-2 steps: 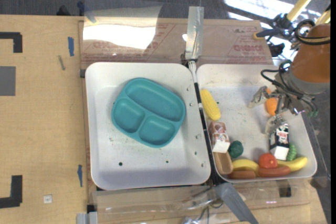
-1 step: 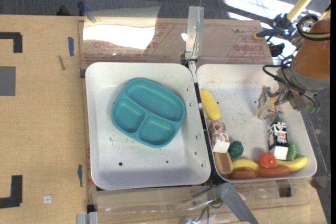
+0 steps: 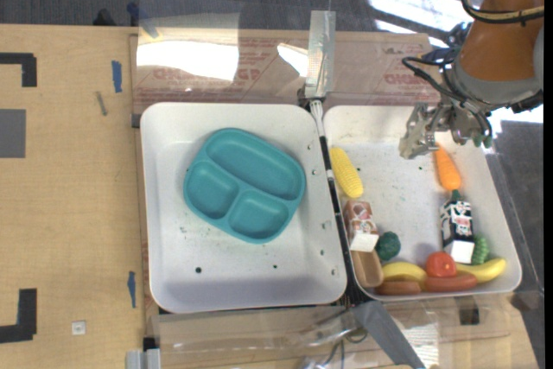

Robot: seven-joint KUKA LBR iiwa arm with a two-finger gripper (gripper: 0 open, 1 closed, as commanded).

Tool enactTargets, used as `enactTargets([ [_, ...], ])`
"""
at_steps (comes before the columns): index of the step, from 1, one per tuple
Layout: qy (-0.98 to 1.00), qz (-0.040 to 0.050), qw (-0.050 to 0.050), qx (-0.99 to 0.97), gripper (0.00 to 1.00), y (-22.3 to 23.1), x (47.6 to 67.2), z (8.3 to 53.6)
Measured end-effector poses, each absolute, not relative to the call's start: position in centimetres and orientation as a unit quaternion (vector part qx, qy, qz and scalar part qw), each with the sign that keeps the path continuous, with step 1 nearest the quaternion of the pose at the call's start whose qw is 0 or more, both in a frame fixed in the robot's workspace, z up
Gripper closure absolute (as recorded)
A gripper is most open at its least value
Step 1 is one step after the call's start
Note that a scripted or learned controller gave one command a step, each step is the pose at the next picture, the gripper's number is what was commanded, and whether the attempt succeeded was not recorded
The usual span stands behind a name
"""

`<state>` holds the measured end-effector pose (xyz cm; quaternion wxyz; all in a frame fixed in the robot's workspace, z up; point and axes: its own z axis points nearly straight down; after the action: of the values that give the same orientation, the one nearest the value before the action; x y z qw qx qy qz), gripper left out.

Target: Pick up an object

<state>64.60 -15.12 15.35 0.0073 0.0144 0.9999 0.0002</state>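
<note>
Pincer (image 3: 421,136) is hovering over the right bin's (image 3: 389,160) far end; you cannot tell how it is set. Carrot (image 3: 447,169) is lying just beside it, with corn (image 3: 346,172) resting near the divider. Teal plate (image 3: 245,184) is sitting in the left bin (image 3: 164,212).

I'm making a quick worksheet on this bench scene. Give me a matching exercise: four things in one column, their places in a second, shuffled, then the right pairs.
Things
1. teal divided plate
2. corn cob
3. carrot
4. banana

Places
A. near edge of the right bin, next to the tomato
B. just below the pincer, far part of the right bin
C. middle of the left bin
D. right bin, against the divider between the bins

Pairs: 1-C, 2-D, 3-B, 4-A
</note>
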Motion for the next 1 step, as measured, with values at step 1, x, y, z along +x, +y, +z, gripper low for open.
enactTargets([
  [1, 1.0, 0.0, 0.005, 0.016, 0.0, -15.33, 64.45, 15.14],
])
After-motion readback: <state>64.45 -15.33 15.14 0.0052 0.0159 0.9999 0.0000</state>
